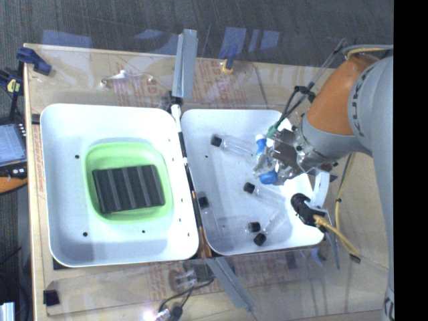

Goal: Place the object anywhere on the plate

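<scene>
A green plate [127, 154] with a dark ridged insert [127, 188] lies in the left bin [60, 132]. In the right bin [221, 236], several clear vials with black caps lie scattered: one at the upper left [226, 143], one in the middle [257, 191], and two near the front [262, 231]. My gripper [273, 160] is low over the right side of this bin. Blue-capped pieces sit right at it, one above [261, 143] and one below [268, 177]. I cannot see whether either piece is held.
A small black cap [202, 201] lies by the right bin's left wall. A black fitting with a yellow cable [307, 211] hangs off the arm near the bin's right rim. A metal bar [184, 62] stands behind the bins, and a device [10, 146] sits at the far left.
</scene>
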